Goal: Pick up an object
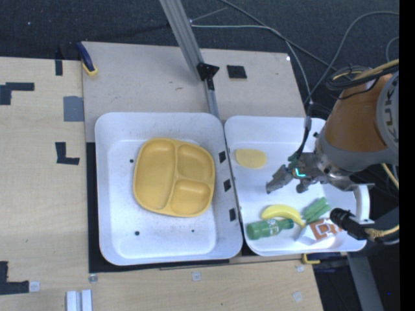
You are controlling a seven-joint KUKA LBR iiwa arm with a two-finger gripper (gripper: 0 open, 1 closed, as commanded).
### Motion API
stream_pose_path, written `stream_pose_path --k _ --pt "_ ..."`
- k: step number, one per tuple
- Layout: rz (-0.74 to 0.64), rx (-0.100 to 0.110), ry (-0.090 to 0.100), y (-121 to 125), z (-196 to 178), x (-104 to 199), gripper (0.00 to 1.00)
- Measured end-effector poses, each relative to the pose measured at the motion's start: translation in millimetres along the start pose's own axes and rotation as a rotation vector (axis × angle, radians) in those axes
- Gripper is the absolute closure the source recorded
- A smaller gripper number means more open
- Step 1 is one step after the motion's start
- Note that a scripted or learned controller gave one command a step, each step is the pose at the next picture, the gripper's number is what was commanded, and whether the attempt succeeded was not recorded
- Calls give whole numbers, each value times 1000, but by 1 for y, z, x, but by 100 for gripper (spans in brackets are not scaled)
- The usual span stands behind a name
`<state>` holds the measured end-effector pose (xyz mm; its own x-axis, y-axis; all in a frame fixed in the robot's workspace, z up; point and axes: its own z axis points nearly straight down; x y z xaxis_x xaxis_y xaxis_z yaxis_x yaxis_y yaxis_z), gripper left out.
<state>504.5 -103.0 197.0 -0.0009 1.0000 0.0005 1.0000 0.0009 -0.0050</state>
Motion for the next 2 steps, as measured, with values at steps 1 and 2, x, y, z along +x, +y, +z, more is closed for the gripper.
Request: stream_pose_path --k 1,2 --pt "0 -3 0 1 -1 0 0" --pt "1 0 0 -7 48 -6 0"
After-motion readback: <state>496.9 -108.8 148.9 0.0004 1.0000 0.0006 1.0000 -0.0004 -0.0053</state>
